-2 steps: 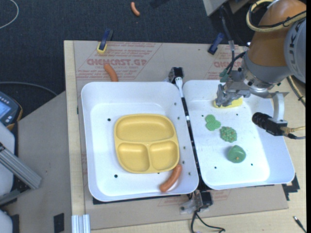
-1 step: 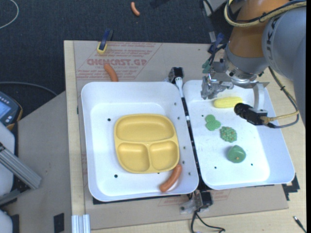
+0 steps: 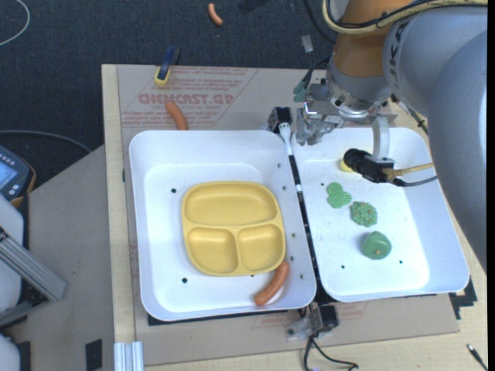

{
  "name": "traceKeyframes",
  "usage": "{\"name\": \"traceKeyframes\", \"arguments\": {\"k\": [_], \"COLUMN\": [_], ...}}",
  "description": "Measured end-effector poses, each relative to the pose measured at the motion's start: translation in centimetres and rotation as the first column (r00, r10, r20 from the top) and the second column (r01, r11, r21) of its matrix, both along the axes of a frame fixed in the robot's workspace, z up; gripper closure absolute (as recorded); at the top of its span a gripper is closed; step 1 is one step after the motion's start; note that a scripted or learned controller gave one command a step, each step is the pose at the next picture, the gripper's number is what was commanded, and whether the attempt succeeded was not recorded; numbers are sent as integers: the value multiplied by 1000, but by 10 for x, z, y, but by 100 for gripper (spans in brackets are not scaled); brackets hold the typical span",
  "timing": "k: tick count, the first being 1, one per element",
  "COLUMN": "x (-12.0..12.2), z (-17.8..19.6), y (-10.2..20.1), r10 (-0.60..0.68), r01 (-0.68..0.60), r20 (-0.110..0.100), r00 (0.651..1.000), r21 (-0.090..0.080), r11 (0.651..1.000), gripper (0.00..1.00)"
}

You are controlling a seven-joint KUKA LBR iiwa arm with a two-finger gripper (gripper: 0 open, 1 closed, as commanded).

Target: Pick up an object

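One fixed camera above the bench (image 3: 255, 91) looks down aslant on both bins (image 3: 155, 230).

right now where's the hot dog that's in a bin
Camera view: the hot dog lies at the front of the left bin, by the lower right corner of the yellow plate.

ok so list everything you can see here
left bin: 1, white, on the cardboard
right bin: 1, white, beside it
divided plate: 1, yellow, middle of left bin
bin sausage: 1, orange, left bin front, by the plate
bench sausage: 1, orange, cardboard behind left bin
floor sausage: 1, orange, dark floor behind bench
toy foods: 3, green, right bin middle
small item: 1, blue and yellow, bench back edge
cardboard: 1, tan, red print, under bins
arm: 1, grey, orange band, from right
gripper: 1, metal, above bins' back divide
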State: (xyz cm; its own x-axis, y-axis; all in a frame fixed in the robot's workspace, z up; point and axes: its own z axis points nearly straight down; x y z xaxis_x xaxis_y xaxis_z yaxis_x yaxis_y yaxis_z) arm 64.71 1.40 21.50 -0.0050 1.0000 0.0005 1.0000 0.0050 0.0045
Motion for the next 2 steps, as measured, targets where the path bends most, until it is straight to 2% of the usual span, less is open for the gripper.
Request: {"name": "traceKeyframes", "arguments": {"k": [1, 2], "x": [-4, 2], "z": [7, 18], "y": [11, 11], "r10": [-3, -3], "r01": [3, 3], "r20": [0, 0], "r00": [1000, 1000], "r21": [-1, -1], "r11": [1000, 1000], "gripper": [100, 100]}}
